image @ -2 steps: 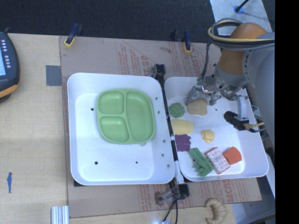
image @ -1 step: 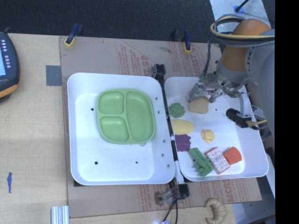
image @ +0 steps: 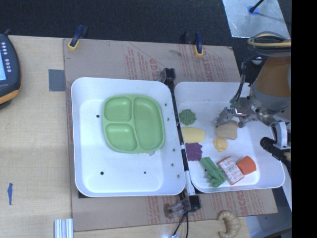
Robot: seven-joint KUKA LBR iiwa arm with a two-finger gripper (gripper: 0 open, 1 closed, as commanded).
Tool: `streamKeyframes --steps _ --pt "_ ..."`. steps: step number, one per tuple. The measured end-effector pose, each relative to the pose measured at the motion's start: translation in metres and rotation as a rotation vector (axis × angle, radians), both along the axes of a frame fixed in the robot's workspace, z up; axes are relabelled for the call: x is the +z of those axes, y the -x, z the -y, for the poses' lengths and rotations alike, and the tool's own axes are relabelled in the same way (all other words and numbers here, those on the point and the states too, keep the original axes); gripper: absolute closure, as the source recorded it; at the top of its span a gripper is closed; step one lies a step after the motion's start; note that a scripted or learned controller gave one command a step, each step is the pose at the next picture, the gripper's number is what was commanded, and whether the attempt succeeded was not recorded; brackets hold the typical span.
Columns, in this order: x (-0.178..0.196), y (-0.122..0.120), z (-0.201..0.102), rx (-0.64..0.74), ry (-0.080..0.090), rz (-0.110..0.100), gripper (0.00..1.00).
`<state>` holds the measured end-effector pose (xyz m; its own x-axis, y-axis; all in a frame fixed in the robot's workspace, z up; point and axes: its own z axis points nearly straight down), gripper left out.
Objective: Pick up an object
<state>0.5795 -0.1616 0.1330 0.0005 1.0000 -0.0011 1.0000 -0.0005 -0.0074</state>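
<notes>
1. Left bin (image: 79, 133) and right bin (image: 267, 180): smooth white plastic, slight sheen.
2. Divided plate (image: 133, 124): matt pale-green plastic.
3. Cardboard sheet (image: 124, 58): brown, matt, printed.
4. Bench (image: 29, 152): light wood, matt.
5. Gripper (image: 229, 116): bare grey metal, dull gloss.

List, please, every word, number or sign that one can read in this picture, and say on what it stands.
No text is readable.
Cardboard sheet: faint red print, too blurred to read.
Small red and white box in the right bin: print too small.
Handheld pendant: buttons and screen, not legible.
</notes>
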Motion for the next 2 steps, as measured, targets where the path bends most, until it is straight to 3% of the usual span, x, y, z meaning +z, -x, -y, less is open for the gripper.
streamKeyframes --steps 1,2 --pt "0.076 -0.006 -0.063 0.010 -0.003 0.012 1.00" --pt "0.058 -0.034 -0.143 0.013 -0.003 0.006 1.00"
